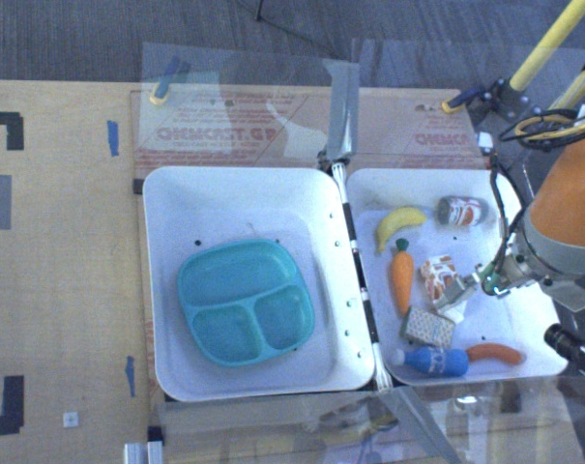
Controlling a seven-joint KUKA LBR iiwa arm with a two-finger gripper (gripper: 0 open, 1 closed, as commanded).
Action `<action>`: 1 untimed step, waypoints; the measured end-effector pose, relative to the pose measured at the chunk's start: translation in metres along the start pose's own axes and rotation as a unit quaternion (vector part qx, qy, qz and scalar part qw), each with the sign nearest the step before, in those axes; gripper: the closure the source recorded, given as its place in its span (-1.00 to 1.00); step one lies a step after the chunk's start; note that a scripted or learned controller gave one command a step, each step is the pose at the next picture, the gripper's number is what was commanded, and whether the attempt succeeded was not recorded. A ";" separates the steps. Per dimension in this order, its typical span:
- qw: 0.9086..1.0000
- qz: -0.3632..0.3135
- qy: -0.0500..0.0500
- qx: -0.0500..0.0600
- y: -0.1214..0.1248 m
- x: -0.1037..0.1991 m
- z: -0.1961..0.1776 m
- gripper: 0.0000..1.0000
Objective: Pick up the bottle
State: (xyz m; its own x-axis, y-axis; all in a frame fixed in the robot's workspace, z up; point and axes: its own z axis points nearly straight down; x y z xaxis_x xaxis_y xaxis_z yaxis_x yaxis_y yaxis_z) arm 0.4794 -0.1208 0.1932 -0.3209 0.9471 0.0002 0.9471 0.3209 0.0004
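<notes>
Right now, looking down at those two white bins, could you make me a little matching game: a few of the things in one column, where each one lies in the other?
Things:
1. blue bottle
2. banana
3. teal plate
4. carrot

Places:
A. left bin, alone in it
B. right bin, near front edge, beside the sausage
C. right bin, toward the back, left of the can
D. right bin, just below the banana

Pairs: 1-B, 2-C, 3-A, 4-D
</notes>
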 end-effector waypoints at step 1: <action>1.000 0.006 0.001 0.000 0.010 0.030 0.009 -1.00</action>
State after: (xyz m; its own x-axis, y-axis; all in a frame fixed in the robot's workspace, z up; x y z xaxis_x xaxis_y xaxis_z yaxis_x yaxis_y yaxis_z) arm 0.4797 -0.0892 0.1846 -0.3102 0.9507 0.0012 0.9507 0.3102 -0.0006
